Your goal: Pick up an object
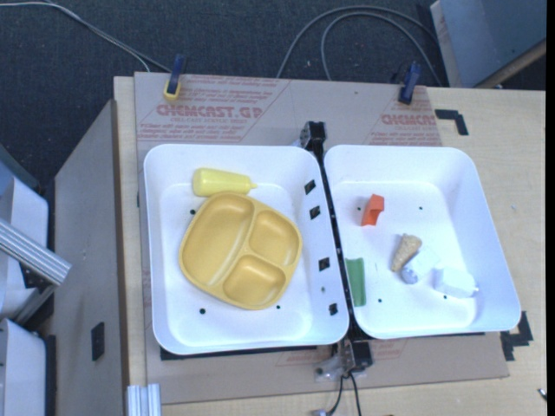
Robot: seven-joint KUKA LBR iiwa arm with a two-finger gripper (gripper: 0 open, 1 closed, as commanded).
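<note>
Lying in right bin [486, 199]: orange block [373, 209], green stick [355, 282], cone [405, 252]

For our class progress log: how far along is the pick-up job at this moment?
Nothing looks done yet. All items lie in the bins: the yellow divided plate and yellow bottle in the left bin, the orange block, green stick and cone in the right bin. Nothing is in hand. The whole pick remains.

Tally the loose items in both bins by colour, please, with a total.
Yellow: 2, divided plate and bottle
Orange: 1, block
Green: 1, stick
Tan: 1, cone
White: 1, piece
Total: 6
</note>
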